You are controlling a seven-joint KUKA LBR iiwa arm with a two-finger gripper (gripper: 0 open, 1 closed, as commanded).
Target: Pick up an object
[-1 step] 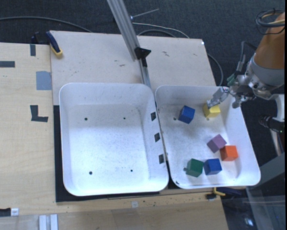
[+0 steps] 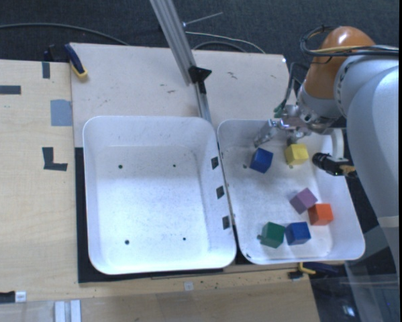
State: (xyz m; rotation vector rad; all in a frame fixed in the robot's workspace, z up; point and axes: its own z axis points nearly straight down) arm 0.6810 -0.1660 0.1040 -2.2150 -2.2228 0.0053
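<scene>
Six blocks lie in the right bin point(image 2: 348, 243). Along its near edge sit a green block point(image 2: 273, 234) and a blue block point(image 2: 298, 233); just beyond, toward the right wall, an orange block point(image 2: 321, 213) and a purple block point(image 2: 303, 199). Near the far edge a second blue cube point(image 2: 260, 159) and a yellow block point(image 2: 296, 154) flank the gripper point(image 2: 280, 131), which hovers open, holding nothing — the approach step, I judge. Next: centre over one cube, descend, close.

Six blocks point(image 2: 298, 205) lie in the right bin point(image 2: 341, 250), beside the left bin point(image 2: 93, 180)
</scene>
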